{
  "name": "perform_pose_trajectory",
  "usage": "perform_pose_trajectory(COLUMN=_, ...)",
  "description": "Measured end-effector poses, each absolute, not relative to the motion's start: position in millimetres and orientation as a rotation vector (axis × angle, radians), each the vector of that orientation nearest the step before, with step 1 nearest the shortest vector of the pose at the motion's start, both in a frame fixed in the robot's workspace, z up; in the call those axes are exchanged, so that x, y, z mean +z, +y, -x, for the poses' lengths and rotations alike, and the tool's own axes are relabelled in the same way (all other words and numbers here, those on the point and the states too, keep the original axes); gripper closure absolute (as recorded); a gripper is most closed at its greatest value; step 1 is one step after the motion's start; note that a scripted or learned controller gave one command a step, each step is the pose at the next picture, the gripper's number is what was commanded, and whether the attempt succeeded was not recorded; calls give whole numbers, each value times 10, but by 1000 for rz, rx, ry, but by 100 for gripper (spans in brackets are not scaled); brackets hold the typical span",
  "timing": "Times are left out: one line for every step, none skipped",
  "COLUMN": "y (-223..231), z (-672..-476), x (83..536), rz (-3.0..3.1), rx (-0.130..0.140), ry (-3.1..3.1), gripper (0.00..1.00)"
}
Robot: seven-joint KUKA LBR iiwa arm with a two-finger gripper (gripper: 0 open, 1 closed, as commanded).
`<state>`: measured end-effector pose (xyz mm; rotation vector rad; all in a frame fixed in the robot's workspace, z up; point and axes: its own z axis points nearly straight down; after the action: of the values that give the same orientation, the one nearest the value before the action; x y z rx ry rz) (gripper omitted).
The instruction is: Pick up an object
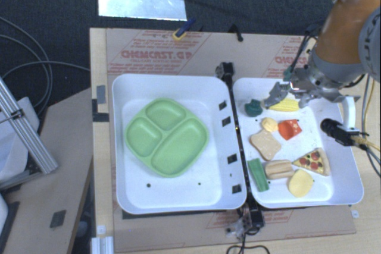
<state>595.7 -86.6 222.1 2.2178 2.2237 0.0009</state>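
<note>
I see the gripper (280,94) low over the right bin (348,184), just beside the toy corn cob (284,106) and teal piece (254,107); I cannot tell its fingers' state; the green divided plate (166,137) sits in the left bin (128,89).

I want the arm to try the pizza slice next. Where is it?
The pizza slice lies in the right bin, near its lower right corner, just right of the hot dog and above the yellow round piece.

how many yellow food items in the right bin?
3. A corn cob at the top, by the hand; a small yellow piece mid-left; a round yellow one at the bottom. The arm may hide more.
</note>
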Motion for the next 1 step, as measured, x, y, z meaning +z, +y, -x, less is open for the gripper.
perform_pose_trajectory(y=-1267, z=-5598, x=807, rz=-2228, rx=-2, ry=2219, gripper=0)
